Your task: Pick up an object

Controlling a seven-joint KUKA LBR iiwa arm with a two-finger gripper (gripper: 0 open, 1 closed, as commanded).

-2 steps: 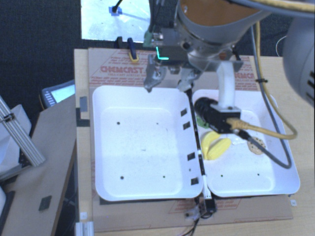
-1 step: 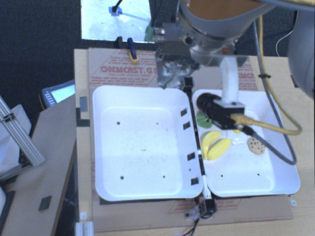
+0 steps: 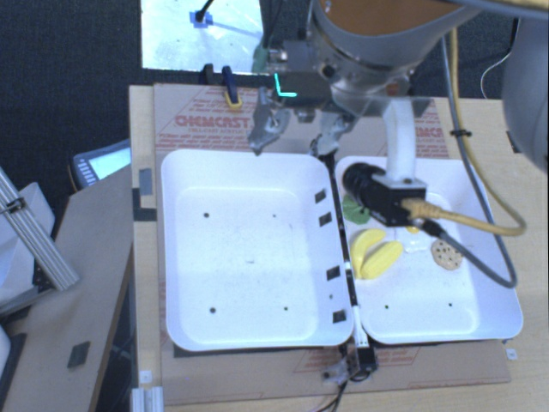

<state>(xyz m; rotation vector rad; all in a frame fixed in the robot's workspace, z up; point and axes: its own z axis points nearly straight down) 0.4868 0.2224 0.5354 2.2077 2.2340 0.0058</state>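
- My end effector (image 3: 289, 148) hangs released. Its two fingers are spread well apart with nothing between them.
- It sits over the far rim of one white bin (image 3: 249, 260), close to the seam where that bin meets the neighbouring bin (image 3: 429, 316).
- Directly below and nearer the camera than my fingers I see only this bin's white floor, so nothing lies within a straight drop.
- The candidates all lie in the neighbouring bin, toward the side my arm reaches in from and nearer the camera than the end effector.
- The closest is a green piece (image 3: 352, 209), just across the seam. It is partly hidden, so I cannot judge its shape.
- Beyond it lies a yellow banana-shaped piece (image 3: 377, 254) in two plump lobes, resting on the bin floor near the seam.
- Farther to my arm's side lies a speckled brown disc (image 3: 446, 253), flat on the floor and apart from the yellow piece.
- I judge the yellow piece the best choice. It looks light, smooth and rounded, probably a toy, and stiff enough to take a firm pinch.
- I would take it across its narrow width at mid-length, because its curved skin could slip out of a grip near the ends.
- The disc looks thin and low, so my fingers might scrape the floor before catching its edge.
- Both bins rest on a printed cardboard sheet (image 3: 214, 120) on the worktop (image 3: 141, 144).
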